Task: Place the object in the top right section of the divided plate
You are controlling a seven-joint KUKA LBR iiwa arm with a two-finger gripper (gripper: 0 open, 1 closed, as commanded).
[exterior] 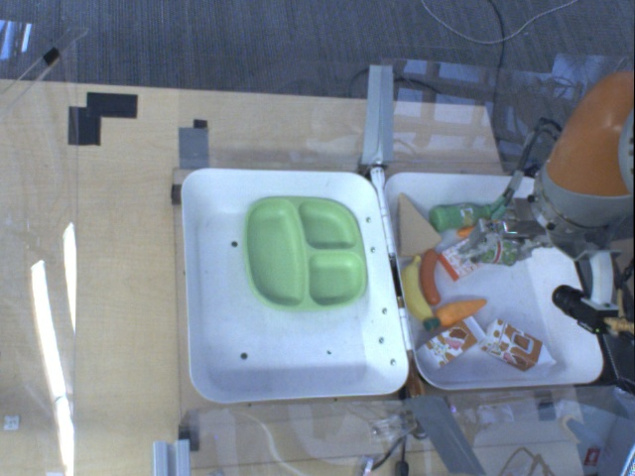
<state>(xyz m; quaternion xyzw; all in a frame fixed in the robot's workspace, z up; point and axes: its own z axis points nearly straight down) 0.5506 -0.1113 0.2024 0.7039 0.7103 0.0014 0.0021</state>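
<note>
A light green divided plate lies in the left white bin; its top right section holds nothing. My gripper hangs low over the upper middle of the right bin, below the orange band of the arm. It is right above a red and white packet and beside a green bottle. Whether anything is between its tips is hidden by the wrist.
The right bin also holds a tan wedge, a red sausage, a yellow banana, an orange carrot and two brown snack packets. A metal divider runs between the bins.
</note>
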